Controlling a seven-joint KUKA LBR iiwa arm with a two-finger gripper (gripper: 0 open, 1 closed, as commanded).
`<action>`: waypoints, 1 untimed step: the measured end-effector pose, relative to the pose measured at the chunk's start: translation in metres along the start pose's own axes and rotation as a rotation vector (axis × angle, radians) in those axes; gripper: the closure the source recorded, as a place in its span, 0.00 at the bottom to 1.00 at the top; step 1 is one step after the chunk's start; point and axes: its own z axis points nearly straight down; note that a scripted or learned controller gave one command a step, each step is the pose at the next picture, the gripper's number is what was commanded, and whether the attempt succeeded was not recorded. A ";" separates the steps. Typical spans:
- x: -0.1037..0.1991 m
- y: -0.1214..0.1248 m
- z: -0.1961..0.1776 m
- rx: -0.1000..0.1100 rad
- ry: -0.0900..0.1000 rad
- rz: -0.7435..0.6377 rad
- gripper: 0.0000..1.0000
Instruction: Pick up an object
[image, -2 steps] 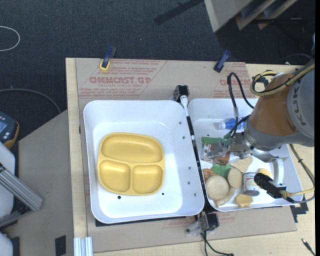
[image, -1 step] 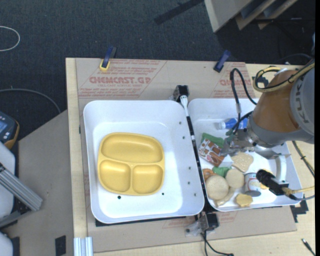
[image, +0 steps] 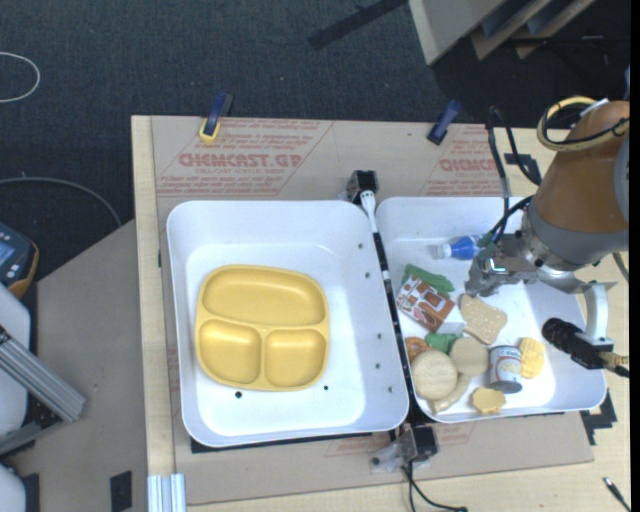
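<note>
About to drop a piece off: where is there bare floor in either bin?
Left bin: bare strip all round the yellow tray, widest along the far wall. Right bin: bare far-left corner. Its near half is crowded with food pieces and a small can.

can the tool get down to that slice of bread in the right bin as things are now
Probably yes. The tool hangs in the right bin, just above and left of the bread slice, whose top is uncovered. The snack packet and round biscuit crowd its sides, so finger room looks tight.

A divided tray (image: 263, 325) lies in the left bin (image: 190, 235); small items apparently crowd the right bin (image: 570, 395).
</note>
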 end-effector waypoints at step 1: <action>0.000 0.002 -0.046 0.000 0.000 -0.001 1.00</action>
